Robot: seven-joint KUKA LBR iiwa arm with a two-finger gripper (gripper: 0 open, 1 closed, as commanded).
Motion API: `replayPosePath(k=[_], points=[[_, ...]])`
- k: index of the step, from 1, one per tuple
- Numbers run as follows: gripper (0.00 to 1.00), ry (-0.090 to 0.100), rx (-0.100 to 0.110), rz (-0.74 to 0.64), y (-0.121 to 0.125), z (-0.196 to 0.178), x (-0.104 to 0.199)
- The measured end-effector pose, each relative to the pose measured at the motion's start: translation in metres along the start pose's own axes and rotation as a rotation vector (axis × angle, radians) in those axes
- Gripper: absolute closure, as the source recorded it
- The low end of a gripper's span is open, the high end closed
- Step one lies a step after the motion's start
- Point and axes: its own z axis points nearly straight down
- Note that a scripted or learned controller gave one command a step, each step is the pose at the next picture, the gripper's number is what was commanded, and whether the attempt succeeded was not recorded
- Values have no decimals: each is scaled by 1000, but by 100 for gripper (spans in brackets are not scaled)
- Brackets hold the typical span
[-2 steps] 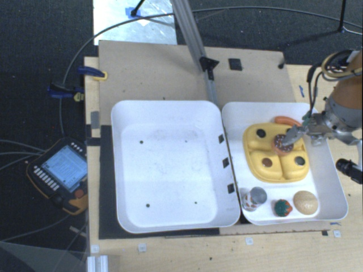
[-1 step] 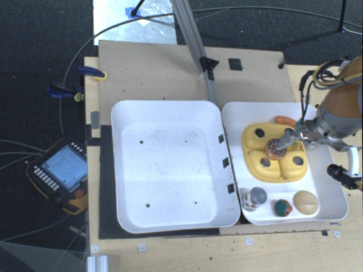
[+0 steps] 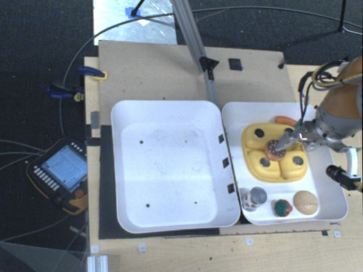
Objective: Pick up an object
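Note:
In the right bin [image 3: 235, 118] lies a big yellow block [image 3: 272, 153] with dark round holes. A small brown ring-shaped piece [image 3: 274, 150] sits on its middle. An orange object [image 3: 285, 119] peeks out behind the block. Along the bin's front edge stand a small grey cup-like item [image 3: 254, 197], a green and red ball [image 3: 282, 207] and a beige egg-shaped object [image 3: 305, 202]. My gripper [image 3: 282, 143] reaches in from the right and hangs right over the brown ring on the yellow block.
The left bin [image 3: 167, 163] is a wide white tray beside the right one, separated by a rim with black clips. A metal pole [image 3: 190, 27] slants over the bench's back. A teach pendant [image 3: 59, 171] lies on the floor at left.

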Motion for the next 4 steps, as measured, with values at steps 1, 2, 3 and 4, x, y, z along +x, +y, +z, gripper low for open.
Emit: replayPosePath(k=[1,2,3,4], points=[[100,4,-3,-1,2,-13,1],[100,0,1,-1,8,-77,0],[100,1,3,-2,10,-112,0],[100,3,8,-4,-2,-111,45]])
